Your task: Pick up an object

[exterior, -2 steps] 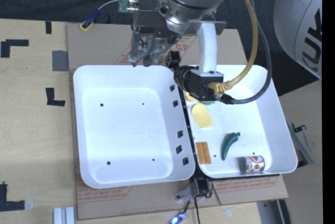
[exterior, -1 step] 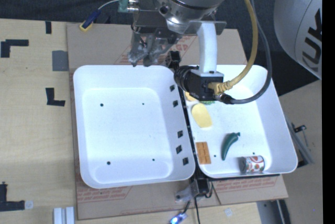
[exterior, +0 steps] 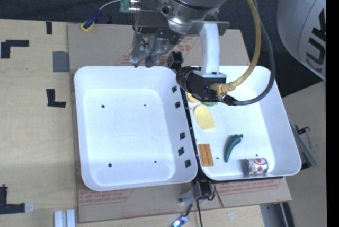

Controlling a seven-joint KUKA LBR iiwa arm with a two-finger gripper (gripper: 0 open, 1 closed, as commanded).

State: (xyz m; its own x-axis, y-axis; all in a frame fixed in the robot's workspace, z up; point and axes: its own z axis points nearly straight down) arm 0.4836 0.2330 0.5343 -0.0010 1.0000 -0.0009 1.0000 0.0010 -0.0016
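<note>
Camera view, looking down at a slant, shows the right bin [exterior: 275, 114] holding the things I could pick up. A pale yellow piece [exterior: 204, 117] lies near that bin's left wall, toward the far end. Closer to the near end lies a dark green pepper-shaped item [exterior: 232, 146], and just beside the left wall sits a small orange block [exterior: 205, 155]. In the near right corner a small can with a red-and-white pattern [exterior: 256, 167] lies on its side; its label is too small to read.

My tool [exterior: 150, 53] hangs over the far rim of the left bin [exterior: 85, 114], above the brown cardboard sheet [exterior: 100, 45] on which both bins sit. Its fingers are blurred and dark against the clutter of my wrist, so I cannot tell whether they are open or closed, and I see nothing between them.

A black fitting with a white arm [exterior: 204, 83] and a yellow hose [exterior: 254, 56] overhangs the right bin's far left corner, hiding part of it. My grey body is cut off at the top.

The desk [exterior: 32, 130] around carries black marks.
</note>
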